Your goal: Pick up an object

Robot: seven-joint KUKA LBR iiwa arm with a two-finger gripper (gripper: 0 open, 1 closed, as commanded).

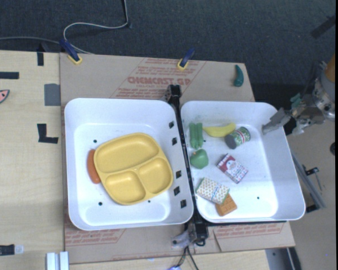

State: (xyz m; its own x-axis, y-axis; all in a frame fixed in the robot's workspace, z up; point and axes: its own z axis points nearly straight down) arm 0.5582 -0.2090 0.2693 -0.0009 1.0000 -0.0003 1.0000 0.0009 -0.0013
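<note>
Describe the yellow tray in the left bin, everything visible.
The yellow tray is a shallow, plastic-looking plate with rounded corners and three compartments: one large along its upper part, two smaller below. It lies flat and turned at a slant on the floor of the left bin, near the middle. All its compartments look bare. An orange object lies against its left edge, partly tucked under it.

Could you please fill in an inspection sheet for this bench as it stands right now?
Surface: cardboard sheet under two white bins, left bin and right bin.
Job's things: in right bin, banana, small can, green pepper, red-and-white box, patterned packet, waffle-like square.
Clutter: yellow divided plate in left bin, over an orange item.
Grippers: gripper at right bin's right rim, holding nothing visible.
Cables: white cable on the dark floor.
Surroundings: teal object at cardboard corner.
</note>
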